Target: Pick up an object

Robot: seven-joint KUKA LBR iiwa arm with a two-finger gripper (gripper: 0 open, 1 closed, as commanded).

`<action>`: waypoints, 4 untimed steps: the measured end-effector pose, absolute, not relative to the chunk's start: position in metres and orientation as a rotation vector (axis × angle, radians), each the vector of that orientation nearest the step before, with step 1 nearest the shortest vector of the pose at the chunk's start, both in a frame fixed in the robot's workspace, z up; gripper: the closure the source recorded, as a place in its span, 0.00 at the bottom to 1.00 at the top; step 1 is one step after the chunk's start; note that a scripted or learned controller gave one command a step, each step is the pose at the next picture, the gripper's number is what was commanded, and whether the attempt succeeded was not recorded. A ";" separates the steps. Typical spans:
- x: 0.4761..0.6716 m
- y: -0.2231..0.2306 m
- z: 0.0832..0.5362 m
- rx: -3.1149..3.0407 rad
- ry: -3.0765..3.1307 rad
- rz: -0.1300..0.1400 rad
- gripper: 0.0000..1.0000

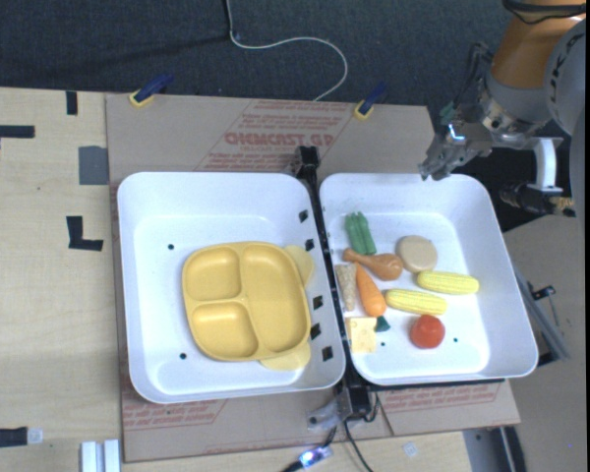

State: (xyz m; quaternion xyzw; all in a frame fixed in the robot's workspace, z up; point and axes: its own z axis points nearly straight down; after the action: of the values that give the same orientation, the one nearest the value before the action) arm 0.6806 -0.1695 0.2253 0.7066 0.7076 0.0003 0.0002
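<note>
1. We see even, fairly bright light from above; nothing is dim.
2. The white bins (138, 264) are near blown out, their walls losing detail.
3. Shadows are soft and short: a faint one under the yellow tray (246, 298), small ones beside the toy food.
4. Focus is fair at centre; fine detail is coarse and grainy.
5. The arm (536, 42) at top right looks slightly soft.

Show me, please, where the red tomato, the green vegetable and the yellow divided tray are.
red tomato (427, 331): camera view, middle of its round body.
green vegetable (360, 234): camera view, middle of its length.
yellow divided tray (244, 298): camera view, ridge between its compartments.
</note>
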 end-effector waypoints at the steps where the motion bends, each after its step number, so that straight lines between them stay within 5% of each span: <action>1: 0.655 -0.120 0.234 2.217 2.228 0.000 1.00; 3: 0.593 -0.041 0.232 2.218 2.230 -0.002 1.00; 4: 0.596 -0.055 0.214 2.223 2.223 -0.006 1.00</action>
State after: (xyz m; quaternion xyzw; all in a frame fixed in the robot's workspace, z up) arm 0.5959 -0.0548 0.2144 0.7070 0.7072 -0.0018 -0.0010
